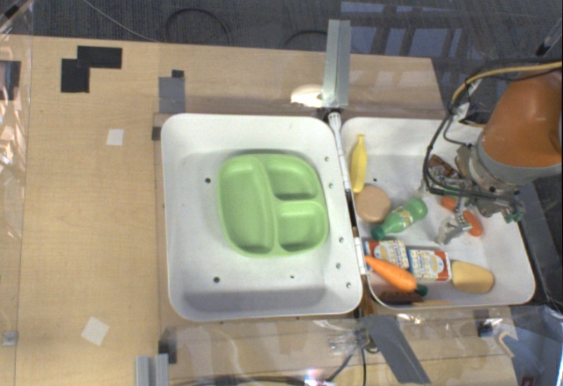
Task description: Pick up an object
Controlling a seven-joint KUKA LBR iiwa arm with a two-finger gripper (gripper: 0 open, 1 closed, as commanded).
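Fingers [450, 229] over the right bin [519, 274], apart or together impossible to tell, nothing visibly between them. Nearest: carrot [390, 273], carton [415, 262], potato [472, 277]. Then green bottle [404, 217] just left of gripper [457, 224]; farthest, banana [358, 163]

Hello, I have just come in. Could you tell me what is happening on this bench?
A grey robot arm with an orange band reaches in from the right over the right bin, where it is meant to pick up an object. Its gripper hangs low among the toy foods: a banana, a green bottle, a carrot, a small carton and a potato-like piece. Nothing is clearly held. The left bin holds a green divided tray.
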